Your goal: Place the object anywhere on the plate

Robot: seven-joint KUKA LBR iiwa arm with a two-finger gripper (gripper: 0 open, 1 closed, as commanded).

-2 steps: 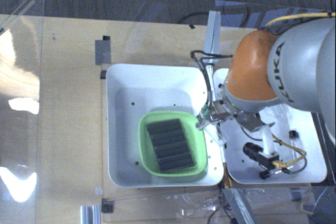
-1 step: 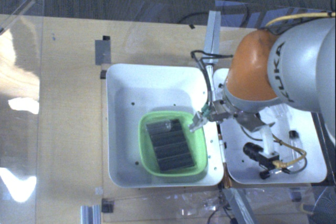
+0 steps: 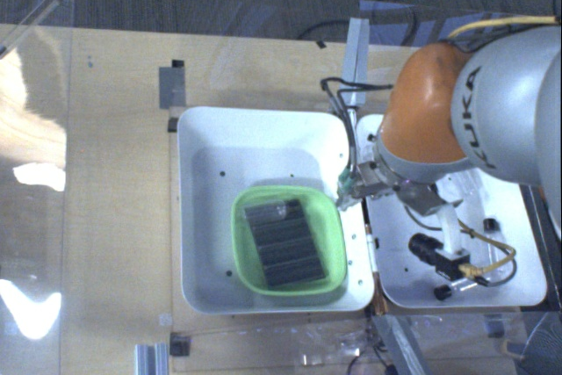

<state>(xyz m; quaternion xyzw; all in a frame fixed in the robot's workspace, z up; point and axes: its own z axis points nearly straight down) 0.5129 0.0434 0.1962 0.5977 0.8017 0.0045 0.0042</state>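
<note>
— Nearest us, in the left bin (image 3: 200, 215), we see the green plate (image 3: 240, 233) with the object (image 3: 283, 243) lying flat on it, well inside the rim. Which step do we call this?
— We judge the placing done. The object rests on the plate, apart from the gripper (image 3: 349, 185), which hangs just beside the plate's right rim, at the wall between the bins.
— Open or closed?
— We cannot tell; the wrist hides that.
— Next move?
— We'd say a clean lift away, without nudging the plate.
— And the object's look?
— A dark grey, ribbed, rectangular slab, lying slightly askew. Farther back, the arm (image 3: 492, 92) looms over the right bin (image 3: 518, 285).
</note>
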